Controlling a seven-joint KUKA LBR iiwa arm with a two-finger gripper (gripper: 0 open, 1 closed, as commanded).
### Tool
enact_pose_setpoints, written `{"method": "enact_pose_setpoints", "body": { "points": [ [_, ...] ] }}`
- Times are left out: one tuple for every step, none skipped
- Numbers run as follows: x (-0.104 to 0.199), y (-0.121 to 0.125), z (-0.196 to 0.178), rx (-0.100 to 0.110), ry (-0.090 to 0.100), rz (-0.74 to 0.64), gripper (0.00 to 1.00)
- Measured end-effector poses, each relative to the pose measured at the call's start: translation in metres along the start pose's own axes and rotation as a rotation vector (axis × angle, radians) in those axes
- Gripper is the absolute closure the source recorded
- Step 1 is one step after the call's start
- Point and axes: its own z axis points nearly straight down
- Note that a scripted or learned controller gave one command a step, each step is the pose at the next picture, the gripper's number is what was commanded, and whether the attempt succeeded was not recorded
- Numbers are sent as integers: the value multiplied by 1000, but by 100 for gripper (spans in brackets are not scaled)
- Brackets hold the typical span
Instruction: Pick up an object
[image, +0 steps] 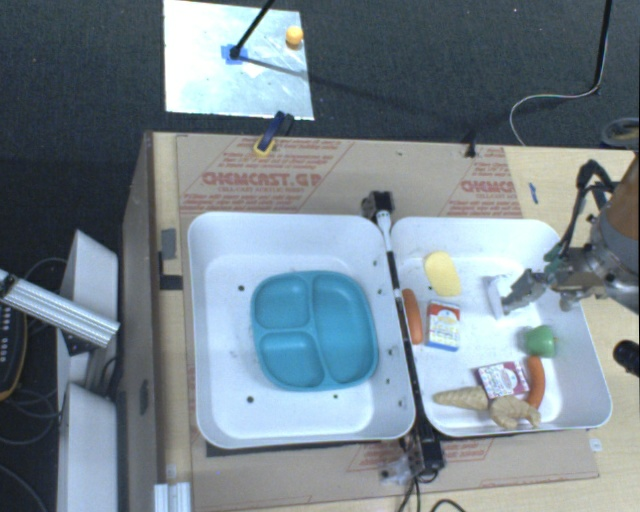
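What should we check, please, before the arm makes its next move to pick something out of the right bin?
1. Gripper is over the right bin, near its upper right part: ok.
2. Something already between the fingers: cannot tell; they look dark and blurred.
3. Nearest targets within the bin: the green object lies just below the gripper and the yellow lemon-like piece to its left: ok.
4. Free space around the green object: ok, bare floor on its left.
5. Crowding at the bottom edge: the small maroon packet, orange carrot-like stick and ice cream cone lie close together: not ok for a clean grasp.
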Motion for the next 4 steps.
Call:
{"method": "enact_pose_setpoints", "body": {
  "points": [
    [-62, 37, 57, 1, -1, 2, 0],
    [-74, 32, 133, 2, 1, 2, 0],
    [-74, 19, 176, 2, 1, 2, 0],
    [-74, 20, 166, -1, 0, 1, 100]
  ]
}}
